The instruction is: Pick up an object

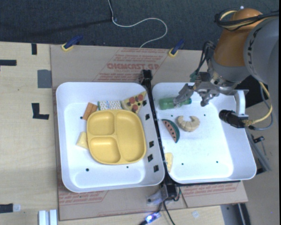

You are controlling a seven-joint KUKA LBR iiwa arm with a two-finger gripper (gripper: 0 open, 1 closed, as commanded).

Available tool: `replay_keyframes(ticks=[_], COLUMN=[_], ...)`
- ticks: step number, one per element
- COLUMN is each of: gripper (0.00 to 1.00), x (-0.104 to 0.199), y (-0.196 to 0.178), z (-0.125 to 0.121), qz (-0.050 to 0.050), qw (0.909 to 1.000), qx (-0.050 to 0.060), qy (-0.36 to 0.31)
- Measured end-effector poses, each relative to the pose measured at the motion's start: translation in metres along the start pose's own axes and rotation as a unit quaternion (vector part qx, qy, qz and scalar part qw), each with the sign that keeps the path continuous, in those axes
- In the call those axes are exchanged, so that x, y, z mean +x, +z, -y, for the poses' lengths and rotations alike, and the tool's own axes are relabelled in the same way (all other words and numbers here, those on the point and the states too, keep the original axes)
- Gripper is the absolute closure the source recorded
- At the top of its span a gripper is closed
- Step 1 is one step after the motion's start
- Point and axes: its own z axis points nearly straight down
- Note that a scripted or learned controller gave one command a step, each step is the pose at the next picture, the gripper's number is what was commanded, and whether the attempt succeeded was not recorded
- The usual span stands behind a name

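On the table [18,125], the left bin [65,172] is mostly taken up by a yellow divided plate [116,137] with three compartments, lying flat near the middle. An orange-brown piece [89,110] pokes out from its upper left edge, a pale yellow wedge [81,139] sits against its left side, and a toy pizza slice [135,101] lies just above its upper right corner, close to the wall between the bins. A patterned piece [108,105] rests between the orange-brown one and the pizza.

Across the divider, the right bin [225,170] has a watermelon slice [171,129] near its left wall, with a pale croissant [188,123] just beside it to the right. A small yellow bit [168,161] sits low against the left wall.

A green object [167,103] lies near the bin's upper left corner. The end effector [193,97] hangs over that spot, its two fingers spread apart; the left finger [182,96] comes down right at the green object's right end, and I cannot tell whether it touches. Nothing is gripped between the fingers. The arm [239,36] with its orange band rises off to the upper right.
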Motion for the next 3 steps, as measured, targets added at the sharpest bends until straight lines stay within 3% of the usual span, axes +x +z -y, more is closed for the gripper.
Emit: replay_keyframes(ticks=[1,3], gripper=[0.00,0.00], x=[0.000,0.002], y=[-0.009,0.097], z=[-0.003,0.002], qz=[0.001,0.001], qw=[1.0000,1.0000], qx=[-0.007,-0.005], qy=[-0.002,-0.002])
